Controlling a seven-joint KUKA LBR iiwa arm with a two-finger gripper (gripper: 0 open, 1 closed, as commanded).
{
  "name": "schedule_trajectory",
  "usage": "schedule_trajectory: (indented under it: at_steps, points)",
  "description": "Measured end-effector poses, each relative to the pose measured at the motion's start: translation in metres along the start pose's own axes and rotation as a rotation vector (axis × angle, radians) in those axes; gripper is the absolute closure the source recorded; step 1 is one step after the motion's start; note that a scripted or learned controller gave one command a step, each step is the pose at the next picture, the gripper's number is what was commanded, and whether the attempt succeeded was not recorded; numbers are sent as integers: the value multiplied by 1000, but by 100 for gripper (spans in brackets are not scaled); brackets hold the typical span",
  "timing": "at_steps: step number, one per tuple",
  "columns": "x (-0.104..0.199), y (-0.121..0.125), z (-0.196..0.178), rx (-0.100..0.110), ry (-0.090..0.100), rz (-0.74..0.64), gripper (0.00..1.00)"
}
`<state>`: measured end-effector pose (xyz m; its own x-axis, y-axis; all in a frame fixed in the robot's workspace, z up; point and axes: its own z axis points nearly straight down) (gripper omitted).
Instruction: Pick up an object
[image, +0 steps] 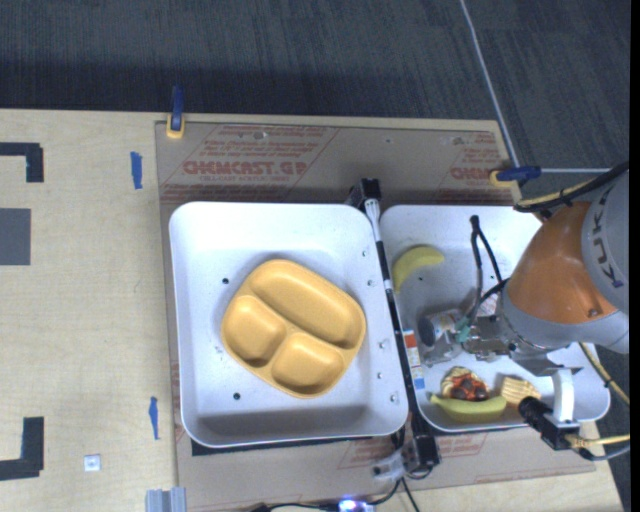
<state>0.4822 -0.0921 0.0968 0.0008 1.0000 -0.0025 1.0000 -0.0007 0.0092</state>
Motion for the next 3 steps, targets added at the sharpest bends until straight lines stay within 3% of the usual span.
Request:
schedule_trajectory:
  at_steps: [1, 2, 3]
  points:
    - [1, -2, 11, 7, 3, -1, 0]
    - [0, 0, 0, 1, 0, 0, 100]
    - [0, 0, 0, 1, 0, 0, 0]
